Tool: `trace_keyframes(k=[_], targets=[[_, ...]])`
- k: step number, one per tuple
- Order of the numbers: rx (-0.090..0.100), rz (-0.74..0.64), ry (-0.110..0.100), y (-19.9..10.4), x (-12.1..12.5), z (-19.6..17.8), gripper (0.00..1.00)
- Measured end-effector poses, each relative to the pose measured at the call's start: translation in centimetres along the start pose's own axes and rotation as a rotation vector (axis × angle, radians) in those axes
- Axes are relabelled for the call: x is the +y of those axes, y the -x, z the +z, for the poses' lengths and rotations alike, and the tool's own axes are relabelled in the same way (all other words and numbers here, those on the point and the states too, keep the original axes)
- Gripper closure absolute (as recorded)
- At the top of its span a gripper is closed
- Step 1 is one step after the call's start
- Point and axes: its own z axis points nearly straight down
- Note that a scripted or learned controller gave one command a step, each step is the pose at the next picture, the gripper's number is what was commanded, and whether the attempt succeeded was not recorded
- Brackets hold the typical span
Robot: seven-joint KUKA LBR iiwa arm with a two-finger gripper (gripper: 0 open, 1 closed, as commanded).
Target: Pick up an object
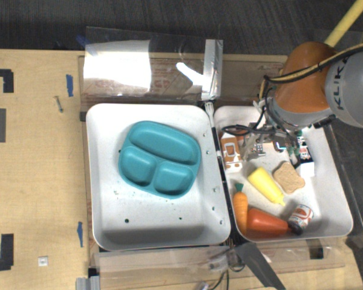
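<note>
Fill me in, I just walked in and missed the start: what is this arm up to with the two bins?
The arm's gripper is low over the back of the right bin, which holds a yellow piece, a tan slice, a carrot, an orange-red piece and a small can. None of them is visibly in its grasp. The left bin holds a teal divided tray.

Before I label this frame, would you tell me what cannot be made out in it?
- Gripper: its fingertips blur into cables, so open or shut is unreadable in the camera view.
- Small can: label too small to read.
- Carrot: lower end hidden behind the right bin wall.
- Arm: cut off by the right edge.
</note>
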Motion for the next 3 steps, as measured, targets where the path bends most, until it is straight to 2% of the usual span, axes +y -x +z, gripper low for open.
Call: trace_keyframes(k=[1,2,3], targets=[[-0.013,0.019,-0.008,4.5,5.3,-9.8,1.0],[-0.004,0.32,0.0,3.8,6.3,-16.5,1.0],[0.001,0.32,-0.001,3.7,6.3,-16.3,0.0]])
